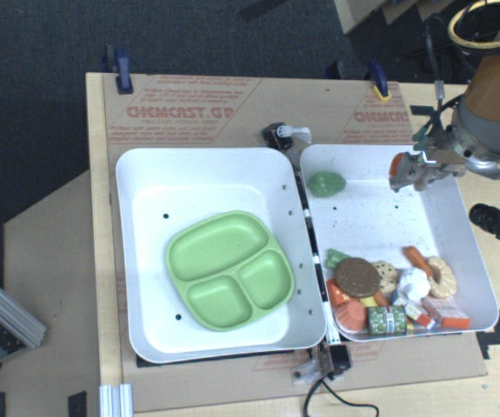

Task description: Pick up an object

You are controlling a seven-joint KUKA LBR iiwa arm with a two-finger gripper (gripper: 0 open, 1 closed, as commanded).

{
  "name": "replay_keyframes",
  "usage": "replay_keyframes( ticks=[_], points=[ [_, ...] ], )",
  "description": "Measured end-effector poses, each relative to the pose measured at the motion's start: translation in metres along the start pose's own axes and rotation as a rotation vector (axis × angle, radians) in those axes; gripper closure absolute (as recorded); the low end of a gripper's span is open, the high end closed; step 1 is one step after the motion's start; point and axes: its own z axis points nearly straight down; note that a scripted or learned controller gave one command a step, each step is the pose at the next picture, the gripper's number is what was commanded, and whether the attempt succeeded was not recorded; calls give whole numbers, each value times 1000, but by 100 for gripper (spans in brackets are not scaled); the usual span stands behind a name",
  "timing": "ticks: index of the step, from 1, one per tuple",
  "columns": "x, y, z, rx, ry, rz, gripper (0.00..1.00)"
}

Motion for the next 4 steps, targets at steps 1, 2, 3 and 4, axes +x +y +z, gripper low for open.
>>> replay_keyframes(
  ticks=[1, 2, 3, 4],
  points=[
    [59, 23, 15, 12, 4, -5, 100],
    [56, 22, 14, 13, 3, -1, 0],
    [76, 3, 48, 22, 6, -1, 0],
    [33, -30, 151, 24, 5, 6, 0]
  ],
)
